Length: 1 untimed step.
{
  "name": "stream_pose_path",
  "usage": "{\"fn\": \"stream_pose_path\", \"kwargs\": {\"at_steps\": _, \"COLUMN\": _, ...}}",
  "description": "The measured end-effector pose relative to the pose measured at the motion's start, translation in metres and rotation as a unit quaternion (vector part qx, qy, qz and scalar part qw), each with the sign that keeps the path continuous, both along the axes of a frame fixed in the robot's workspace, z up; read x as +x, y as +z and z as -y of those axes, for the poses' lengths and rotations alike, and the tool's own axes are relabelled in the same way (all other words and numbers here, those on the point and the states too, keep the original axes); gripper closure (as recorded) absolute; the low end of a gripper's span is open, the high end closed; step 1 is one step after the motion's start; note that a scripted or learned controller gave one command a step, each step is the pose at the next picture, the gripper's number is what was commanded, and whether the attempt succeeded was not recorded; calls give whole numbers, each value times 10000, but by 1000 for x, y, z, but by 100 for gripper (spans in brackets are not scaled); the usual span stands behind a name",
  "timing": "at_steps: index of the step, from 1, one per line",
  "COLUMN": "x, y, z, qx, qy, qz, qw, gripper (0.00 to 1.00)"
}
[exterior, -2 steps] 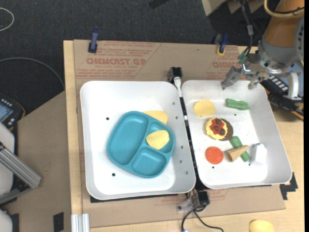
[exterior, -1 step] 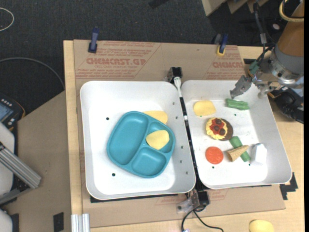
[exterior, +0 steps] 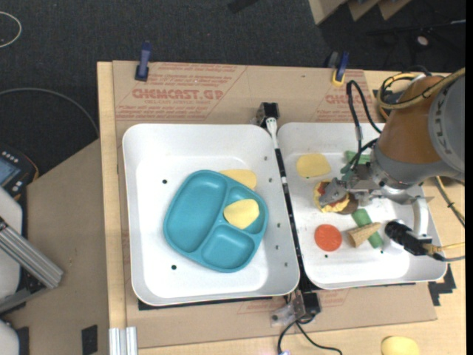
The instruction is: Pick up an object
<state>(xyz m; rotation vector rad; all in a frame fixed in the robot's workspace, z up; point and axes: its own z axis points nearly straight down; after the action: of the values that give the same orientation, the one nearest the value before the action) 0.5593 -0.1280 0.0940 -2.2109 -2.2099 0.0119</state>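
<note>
My gripper (exterior: 338, 189) is low in the right bin (exterior: 369, 272), directly over a small brown, red and yellow toy food piece (exterior: 336, 205). I cannot make out whether it touches that piece. Close by in the same bin lie a red tomato-like ball (exterior: 328, 237), a tan wedge (exterior: 361, 234), a green stick (exterior: 361, 217) with a second green bit (exterior: 375, 238), and a pale yellow piece (exterior: 312, 166) toward the back. The grey arm with its orange band (exterior: 410, 128) covers the bin's right side.
The left bin (exterior: 148, 257) holds a teal divided plate (exterior: 199, 220) with a yellow piece (exterior: 242, 213) in one compartment, and another yellow piece (exterior: 240, 177) tucked behind the plate. A ridge (exterior: 284, 198) separates the bins. Blue and yellow clamps (exterior: 143, 61) sit at the board's back edge.
</note>
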Motion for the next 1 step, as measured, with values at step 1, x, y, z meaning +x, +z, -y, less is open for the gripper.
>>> {"fn": "stream_pose_path", "kwargs": {"at_steps": 1, "x": -20, "y": 55, "z": 15, "qx": -33, "qy": -6, "qz": 92, "qw": 10000, "gripper": 0}}
